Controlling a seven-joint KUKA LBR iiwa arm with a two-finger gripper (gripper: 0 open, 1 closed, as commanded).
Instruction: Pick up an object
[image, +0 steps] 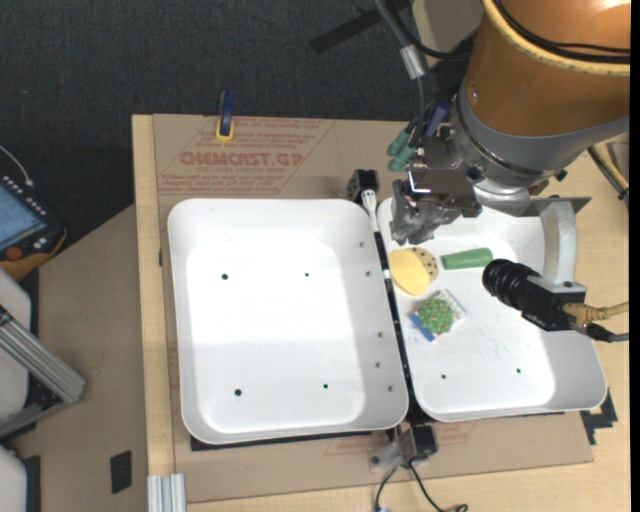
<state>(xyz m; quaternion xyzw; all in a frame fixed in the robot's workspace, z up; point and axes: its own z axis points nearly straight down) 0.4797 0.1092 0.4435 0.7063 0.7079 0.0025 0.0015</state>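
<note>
In the view-right shallow white bin (560, 395), nearest lay a small clear packet of green beads (436, 314). Behind it sat a pale yellow rounded object (410, 270), w/ a green rectangular block (466, 259) beside. The tool (413, 232) hung just over the yellow one: approach step, prob. Next move called for descent, then closing. Tool spread or pressed together? Couldn't tell; too dark and cluttered.

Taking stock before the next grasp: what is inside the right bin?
A yellow round piece, a green bar and a small packet of green beads. The end effector and arm cover the right bin's far part, so anything there is hidden.
</note>
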